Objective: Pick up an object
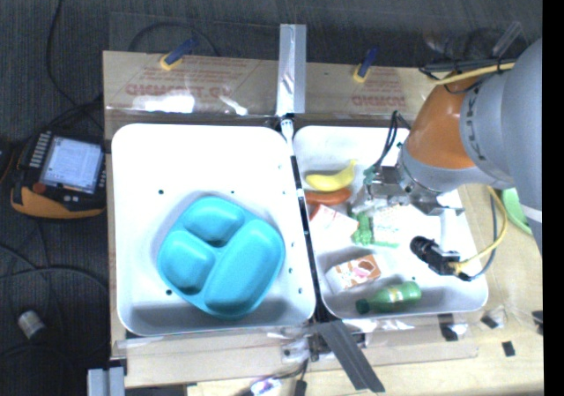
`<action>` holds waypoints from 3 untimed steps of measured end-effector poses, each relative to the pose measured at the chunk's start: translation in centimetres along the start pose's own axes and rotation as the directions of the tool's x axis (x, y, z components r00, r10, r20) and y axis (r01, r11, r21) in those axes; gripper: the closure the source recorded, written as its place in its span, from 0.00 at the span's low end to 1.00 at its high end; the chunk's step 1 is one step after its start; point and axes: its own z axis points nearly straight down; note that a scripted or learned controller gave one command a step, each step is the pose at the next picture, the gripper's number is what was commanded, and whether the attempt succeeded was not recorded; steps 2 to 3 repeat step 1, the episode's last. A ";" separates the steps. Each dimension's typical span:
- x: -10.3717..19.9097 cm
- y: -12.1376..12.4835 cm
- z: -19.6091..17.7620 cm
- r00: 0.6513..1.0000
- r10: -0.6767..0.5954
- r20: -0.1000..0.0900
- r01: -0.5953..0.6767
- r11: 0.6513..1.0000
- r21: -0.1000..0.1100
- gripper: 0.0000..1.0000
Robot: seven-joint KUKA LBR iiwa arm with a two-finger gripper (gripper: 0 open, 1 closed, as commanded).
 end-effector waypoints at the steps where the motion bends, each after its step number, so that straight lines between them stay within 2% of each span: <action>1: 7.6 -0.2 -11.1 1.000 -0.024 0.000 0.024 0.999 0.035 1.00; 3: 7.6 -0.2 -11.1 1.000 -0.024 0.000 0.024 0.999 0.035 1.00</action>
